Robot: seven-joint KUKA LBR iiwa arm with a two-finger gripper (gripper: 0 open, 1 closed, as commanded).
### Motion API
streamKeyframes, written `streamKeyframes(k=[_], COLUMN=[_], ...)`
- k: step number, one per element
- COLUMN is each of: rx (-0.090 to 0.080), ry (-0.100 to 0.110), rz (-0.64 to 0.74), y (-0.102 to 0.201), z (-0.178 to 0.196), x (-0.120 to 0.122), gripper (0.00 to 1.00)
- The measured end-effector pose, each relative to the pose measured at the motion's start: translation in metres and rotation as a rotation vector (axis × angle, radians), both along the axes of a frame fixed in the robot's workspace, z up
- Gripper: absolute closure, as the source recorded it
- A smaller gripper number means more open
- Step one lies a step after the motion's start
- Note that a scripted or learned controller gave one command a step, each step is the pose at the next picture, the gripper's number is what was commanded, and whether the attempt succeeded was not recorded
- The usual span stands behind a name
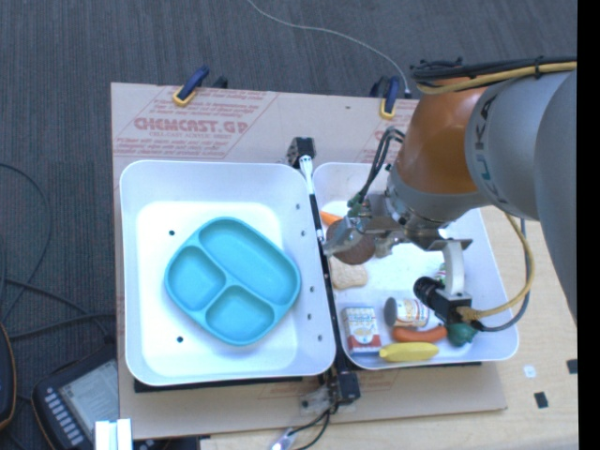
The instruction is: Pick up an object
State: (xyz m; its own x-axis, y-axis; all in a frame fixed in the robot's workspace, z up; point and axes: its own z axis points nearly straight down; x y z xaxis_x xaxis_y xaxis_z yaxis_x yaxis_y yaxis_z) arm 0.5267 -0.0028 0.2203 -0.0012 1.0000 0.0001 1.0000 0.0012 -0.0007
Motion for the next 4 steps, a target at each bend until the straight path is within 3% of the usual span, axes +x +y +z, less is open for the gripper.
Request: streamKeyframes(k=[1,4], rx=[0.000,-0.005], ry=[0.001,0.004], rz=[0.001,0.001], y=[0.052,0.050], z=[0.002,0.031], x=[0.017,0.017], gripper=[1.00,1.00])
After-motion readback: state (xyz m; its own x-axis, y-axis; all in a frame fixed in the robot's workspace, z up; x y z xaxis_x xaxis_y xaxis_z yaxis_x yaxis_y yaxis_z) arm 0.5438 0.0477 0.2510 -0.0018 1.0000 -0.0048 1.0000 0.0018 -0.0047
